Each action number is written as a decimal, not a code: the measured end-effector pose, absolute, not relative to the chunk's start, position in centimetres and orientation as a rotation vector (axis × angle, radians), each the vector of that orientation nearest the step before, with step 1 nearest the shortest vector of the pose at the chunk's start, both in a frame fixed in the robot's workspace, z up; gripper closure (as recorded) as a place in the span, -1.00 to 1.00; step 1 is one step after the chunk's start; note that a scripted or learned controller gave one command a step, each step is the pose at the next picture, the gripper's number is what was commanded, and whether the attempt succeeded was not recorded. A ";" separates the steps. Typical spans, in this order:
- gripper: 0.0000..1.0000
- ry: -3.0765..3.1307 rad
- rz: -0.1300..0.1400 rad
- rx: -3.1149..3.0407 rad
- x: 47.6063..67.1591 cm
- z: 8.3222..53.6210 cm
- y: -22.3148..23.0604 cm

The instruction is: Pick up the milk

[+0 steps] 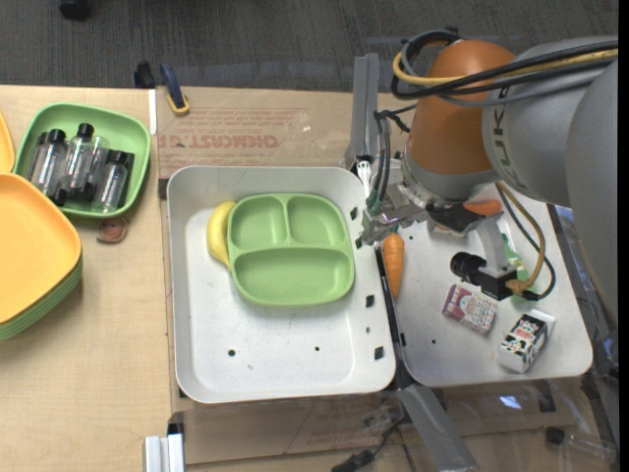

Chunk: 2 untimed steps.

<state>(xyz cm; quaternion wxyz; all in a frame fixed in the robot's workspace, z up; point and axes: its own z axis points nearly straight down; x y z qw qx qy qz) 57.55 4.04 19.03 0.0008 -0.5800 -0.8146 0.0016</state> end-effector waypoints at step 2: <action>1.00 -2.777 0.002 -1.471 59.0 20.1 -0.1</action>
